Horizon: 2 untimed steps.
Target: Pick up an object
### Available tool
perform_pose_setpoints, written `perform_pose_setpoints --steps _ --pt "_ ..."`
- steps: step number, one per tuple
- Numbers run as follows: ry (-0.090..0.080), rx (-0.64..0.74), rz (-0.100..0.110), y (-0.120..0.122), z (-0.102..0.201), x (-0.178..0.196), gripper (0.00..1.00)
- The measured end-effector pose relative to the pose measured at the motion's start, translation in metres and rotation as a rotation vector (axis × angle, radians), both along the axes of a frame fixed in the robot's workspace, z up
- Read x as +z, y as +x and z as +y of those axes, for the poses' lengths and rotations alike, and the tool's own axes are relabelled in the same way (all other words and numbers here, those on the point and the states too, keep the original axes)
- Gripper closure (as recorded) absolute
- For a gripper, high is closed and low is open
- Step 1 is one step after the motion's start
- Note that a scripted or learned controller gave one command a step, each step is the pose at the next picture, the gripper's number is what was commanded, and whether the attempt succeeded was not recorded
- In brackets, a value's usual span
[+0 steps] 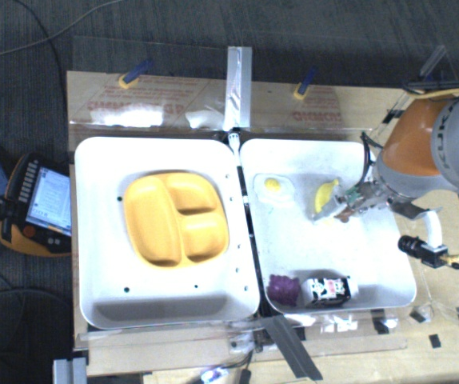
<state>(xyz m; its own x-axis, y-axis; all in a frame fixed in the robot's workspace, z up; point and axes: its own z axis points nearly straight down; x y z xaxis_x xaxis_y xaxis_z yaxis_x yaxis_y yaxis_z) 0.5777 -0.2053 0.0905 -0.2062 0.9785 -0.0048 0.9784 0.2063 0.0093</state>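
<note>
In the right bin (pixel 389 250) a yellow banana-shaped piece (pixel 324 196) lies near the middle. A fried-egg toy (pixel 272 186) lies to its left, close to the bin's left wall. A purple bunch of grapes (pixel 284 289) and a black-and-white can (pixel 327 289) rest side by side along the front wall. My gripper (pixel 346 206) hangs low in this bin, just right of the banana piece and touching or nearly touching its lower end. Nothing is visibly lifted.
The left bin (pixel 101 278) holds a yellow divided plate (pixel 175 218). A metal divider (pixel 238 86) stands behind the seam between the bins. The grey arm with its orange band (pixel 413 146) crosses the right bin's far right corner. A handheld controller (pixel 33 206) lies left of the bench.
</note>
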Motion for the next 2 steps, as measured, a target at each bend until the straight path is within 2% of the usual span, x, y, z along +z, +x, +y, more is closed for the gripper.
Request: perform_pose_setpoints --steps 1,2 --pt "-0.004 0.108 0.000 0.034 0.035 0.000 0.00" --pt "-0.002 0.108 -0.004 0.035 0.036 0.010 1.00"
